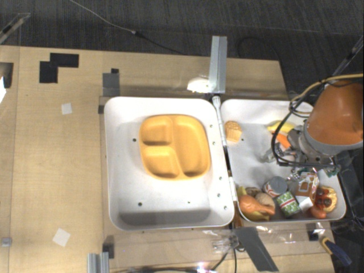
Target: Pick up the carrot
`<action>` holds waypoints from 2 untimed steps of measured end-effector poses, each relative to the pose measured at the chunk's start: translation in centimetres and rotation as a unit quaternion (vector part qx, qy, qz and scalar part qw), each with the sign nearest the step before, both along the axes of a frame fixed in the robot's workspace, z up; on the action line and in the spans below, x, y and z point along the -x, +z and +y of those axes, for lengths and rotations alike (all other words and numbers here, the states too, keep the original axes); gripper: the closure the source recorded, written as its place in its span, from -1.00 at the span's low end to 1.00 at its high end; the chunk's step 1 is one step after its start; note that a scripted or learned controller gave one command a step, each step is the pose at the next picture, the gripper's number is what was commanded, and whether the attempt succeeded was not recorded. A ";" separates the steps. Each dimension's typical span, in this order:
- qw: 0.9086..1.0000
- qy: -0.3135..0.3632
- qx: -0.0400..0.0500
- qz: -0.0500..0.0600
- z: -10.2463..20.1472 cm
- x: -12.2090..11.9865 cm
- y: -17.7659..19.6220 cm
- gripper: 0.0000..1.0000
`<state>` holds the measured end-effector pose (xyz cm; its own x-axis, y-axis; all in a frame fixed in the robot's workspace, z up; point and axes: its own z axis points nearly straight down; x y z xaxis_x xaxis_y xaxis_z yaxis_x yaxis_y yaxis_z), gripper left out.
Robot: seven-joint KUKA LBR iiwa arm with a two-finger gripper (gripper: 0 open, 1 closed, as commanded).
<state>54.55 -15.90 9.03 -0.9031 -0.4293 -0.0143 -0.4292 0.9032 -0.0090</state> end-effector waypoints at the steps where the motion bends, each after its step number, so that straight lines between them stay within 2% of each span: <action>1: 1.000 0.022 0.001 -0.001 -2.9 2.4 0.0 -1.00; 2: 1.000 0.004 0.000 0.000 -0.5 -3.9 -0.1 -1.00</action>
<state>58.42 -16.37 8.98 -0.8993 -0.4370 -0.0140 -0.4369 0.8994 -0.0092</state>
